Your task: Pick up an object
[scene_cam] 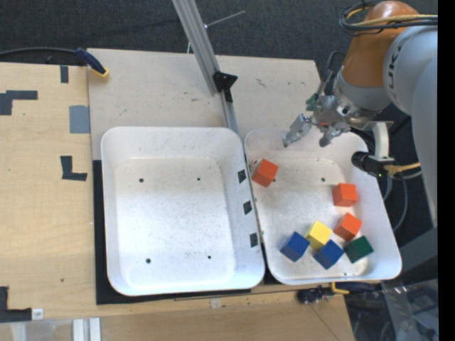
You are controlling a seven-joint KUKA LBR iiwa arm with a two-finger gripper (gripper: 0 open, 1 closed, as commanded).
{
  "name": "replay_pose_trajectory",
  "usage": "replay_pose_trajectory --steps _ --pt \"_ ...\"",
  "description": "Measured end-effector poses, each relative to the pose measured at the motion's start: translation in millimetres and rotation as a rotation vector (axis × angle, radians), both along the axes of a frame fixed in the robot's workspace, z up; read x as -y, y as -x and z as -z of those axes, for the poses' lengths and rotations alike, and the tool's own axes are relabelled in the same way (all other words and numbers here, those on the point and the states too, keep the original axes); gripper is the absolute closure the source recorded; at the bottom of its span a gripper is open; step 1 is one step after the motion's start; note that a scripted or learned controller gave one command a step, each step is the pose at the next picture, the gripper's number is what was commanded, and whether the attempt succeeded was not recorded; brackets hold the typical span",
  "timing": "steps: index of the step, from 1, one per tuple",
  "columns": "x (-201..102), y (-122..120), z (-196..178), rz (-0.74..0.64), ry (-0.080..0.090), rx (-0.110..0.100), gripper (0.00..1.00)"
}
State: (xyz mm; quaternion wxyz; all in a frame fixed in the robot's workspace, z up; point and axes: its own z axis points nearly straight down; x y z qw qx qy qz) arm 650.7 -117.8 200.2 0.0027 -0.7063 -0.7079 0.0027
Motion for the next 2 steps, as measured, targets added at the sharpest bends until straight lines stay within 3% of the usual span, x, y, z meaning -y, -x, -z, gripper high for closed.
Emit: replay_pose_trajectory --steps 1,2 --pt "0 8 64 0.001 0.0 -0.001 0.0" --pt "0 4 105 0.0 0.003 0.018 0.0"
